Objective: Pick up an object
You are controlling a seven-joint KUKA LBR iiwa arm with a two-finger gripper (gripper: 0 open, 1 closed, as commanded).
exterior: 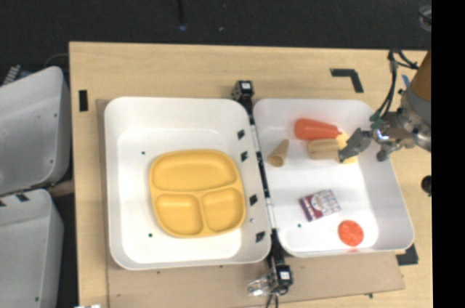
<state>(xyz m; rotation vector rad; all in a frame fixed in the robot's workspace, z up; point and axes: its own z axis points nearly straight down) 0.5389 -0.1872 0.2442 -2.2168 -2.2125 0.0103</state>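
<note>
You are looking down at a slant on a pale wooden bench (218, 70) that carries two shallow white bins side by side. The left bin (123, 154) holds a yellow divided tray (197, 192) with one wide compartment at the top and two smaller ones below it. The right bin (378, 197) holds the loose objects you could pick. Near its upper middle lies an orange carrot-shaped toy (317, 129), pointing right. Just below it lies a tan bread-like roll (320, 149), and left of that, a small tan cone (278, 152) near the bin's left wall. Lower down sits a small maroon and white packet (320, 204), and near the bottom right a round orange-red disc (351, 232). The arm (420, 92) comes in from the right, and its gripper (354, 145) sits low over the bin's upper right area, just beside the right end of the roll. A bit of yellow (349, 157) shows under the dark fingertip. You cannot tell from this angle whether the fingers are apart or together.
</note>
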